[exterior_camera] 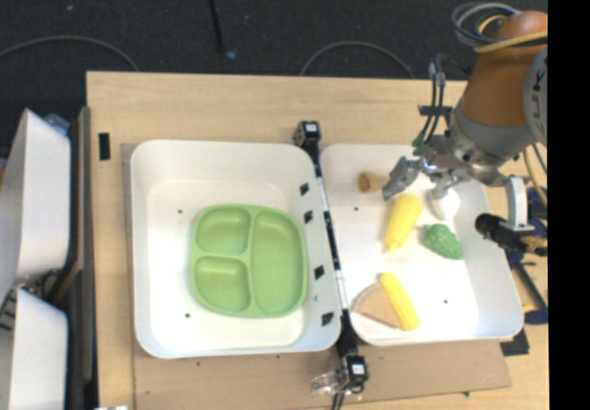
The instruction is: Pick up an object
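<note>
hand [426,180] hovers over the right bin [479,325], fingers spread apart, nothing between them. the corn [402,220] lies just below it, long axis near upright in view, tilted slightly. green lump [442,240] sits beside it, right.

yellow corn cob [402,221] | tilted upright | right bin [479,316] | beside green broccoli [443,241]

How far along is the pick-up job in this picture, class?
Done: the gripper has reached the right bin, above the upper yellow piece. In hand: nothing visibly between its fingers. Left: gripping and lifting; the green piece also lies on the bin floor.
</note>
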Controlling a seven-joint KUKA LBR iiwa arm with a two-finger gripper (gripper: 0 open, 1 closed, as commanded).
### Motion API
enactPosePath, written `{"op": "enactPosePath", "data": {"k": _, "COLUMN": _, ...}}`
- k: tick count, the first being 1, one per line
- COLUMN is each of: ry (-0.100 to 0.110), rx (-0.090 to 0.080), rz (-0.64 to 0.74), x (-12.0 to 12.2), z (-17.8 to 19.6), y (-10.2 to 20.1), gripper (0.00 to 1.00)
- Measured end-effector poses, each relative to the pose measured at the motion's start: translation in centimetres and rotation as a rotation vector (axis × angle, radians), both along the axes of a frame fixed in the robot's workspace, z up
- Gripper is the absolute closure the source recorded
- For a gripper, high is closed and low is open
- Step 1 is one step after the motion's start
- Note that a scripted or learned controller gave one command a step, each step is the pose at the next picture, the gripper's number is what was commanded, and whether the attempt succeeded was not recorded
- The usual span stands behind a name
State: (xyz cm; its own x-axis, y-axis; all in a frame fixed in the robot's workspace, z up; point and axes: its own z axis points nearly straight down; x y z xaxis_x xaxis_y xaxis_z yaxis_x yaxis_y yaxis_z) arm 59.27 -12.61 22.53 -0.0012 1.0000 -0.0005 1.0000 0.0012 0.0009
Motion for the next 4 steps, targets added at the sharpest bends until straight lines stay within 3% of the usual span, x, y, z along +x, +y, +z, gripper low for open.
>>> {"op": "enactPosePath", "data": {"k": 2, "ry": -0.006, "rx": -0.001, "rz": 0.000, "x": 0.5, "z": -9.2, "y": 1.2, "gripper": 0.00}}
{"op": "enactPosePath", "data": {"k": 3, "ry": 0.002, "rx": -0.001, "rz": -0.006, "x": 0.5, "z": -12.6, "y": 1.0, "gripper": 0.00}}
{"op": "enactPosePath", "data": {"k": 4, "ry": -0.003, "rx": -0.001, "rz": -0.010, "x": 0.6, "z": -11.3, "y": 0.9, "gripper": 1.00}}
